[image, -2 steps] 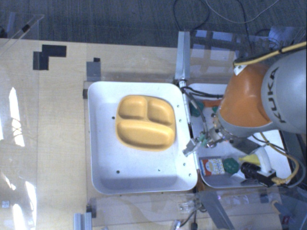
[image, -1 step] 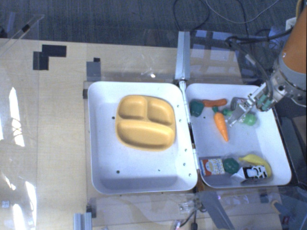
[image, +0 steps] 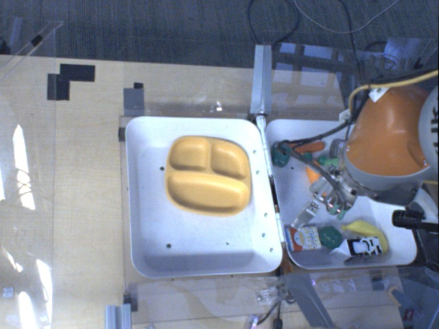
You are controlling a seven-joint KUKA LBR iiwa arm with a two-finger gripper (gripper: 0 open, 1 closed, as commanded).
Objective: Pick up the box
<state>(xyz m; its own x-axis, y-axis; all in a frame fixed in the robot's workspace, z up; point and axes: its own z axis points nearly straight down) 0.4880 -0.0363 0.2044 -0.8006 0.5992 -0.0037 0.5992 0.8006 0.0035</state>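
Box [image: 306,238] beside green lump [image: 330,236], banana [image: 365,231].

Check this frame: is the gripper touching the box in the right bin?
Cannot tell. In the camera view the gripper hangs just above the box at the right bin's front edge, but the slanted angle and metal clutter hide any contact or gap.

My arm [image: 391,139]: broad orange band above a grey wrist ring; a yellow cable [image: 384,86] and black cables arc over it; my tool [image: 328,196] is bare metal linkage with green fittings.
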